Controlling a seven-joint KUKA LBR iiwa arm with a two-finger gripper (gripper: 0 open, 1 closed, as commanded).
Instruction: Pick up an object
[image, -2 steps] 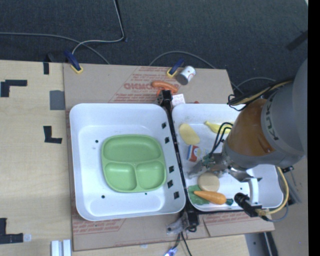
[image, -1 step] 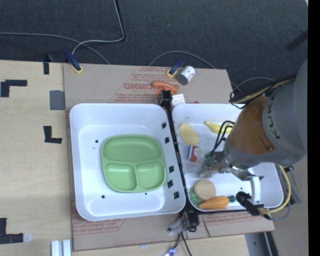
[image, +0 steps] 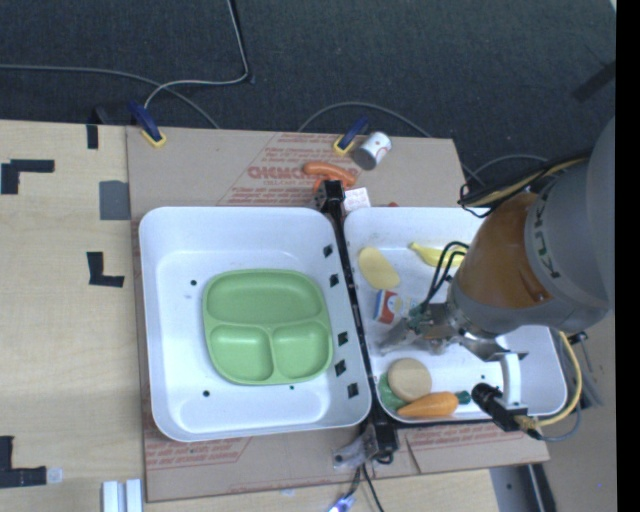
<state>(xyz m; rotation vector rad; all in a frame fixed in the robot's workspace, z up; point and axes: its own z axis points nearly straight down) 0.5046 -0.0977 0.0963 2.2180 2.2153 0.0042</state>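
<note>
I see the gripper (image: 415, 327) low in the right bin (image: 548, 395); its state I cannot tell. The carrot (image: 430, 405) looks light, stiff, slippery; I'd grasp mid-body.

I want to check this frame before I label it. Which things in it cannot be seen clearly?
- Gripper, camera view: small and blurred under the wrist, so its finger state is unclear.
- Right bin: the arm covers much of its floor.
- Small packet: too small to identify.
- Yellow item: partly hidden by cables.
</note>
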